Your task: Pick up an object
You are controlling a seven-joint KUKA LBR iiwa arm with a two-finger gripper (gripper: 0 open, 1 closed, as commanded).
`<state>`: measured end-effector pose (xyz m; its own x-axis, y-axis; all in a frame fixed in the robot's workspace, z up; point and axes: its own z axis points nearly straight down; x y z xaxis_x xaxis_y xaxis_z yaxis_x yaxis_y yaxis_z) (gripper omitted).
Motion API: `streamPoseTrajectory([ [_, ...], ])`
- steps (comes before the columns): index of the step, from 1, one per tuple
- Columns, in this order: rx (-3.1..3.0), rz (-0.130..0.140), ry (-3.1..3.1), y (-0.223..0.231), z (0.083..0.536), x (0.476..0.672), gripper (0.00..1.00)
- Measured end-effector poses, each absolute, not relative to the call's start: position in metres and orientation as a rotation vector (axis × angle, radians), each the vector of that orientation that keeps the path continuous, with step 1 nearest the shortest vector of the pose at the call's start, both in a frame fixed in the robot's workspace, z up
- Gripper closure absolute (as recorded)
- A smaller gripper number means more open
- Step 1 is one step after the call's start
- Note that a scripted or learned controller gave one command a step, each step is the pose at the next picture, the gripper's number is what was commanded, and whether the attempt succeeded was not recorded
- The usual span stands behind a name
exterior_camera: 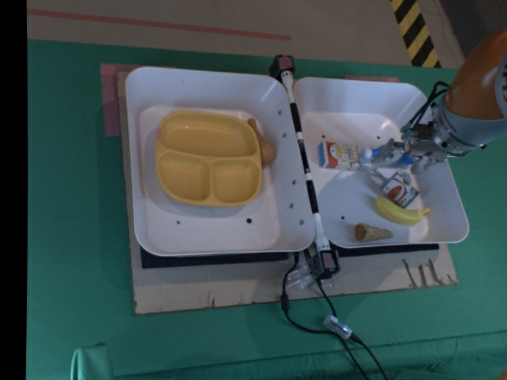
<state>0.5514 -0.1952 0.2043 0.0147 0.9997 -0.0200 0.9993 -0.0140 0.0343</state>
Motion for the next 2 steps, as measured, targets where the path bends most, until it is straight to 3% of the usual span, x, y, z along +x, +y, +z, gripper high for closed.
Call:
streamPoseTrajectory([
  [1, 2.208, 0.021, 2.16, -0.1992, 0.2197, 0.553, 1.0],
  [2, 2.208, 0.021, 2.161, -0.1991, 0.2197, 0.553, 0.0],
])
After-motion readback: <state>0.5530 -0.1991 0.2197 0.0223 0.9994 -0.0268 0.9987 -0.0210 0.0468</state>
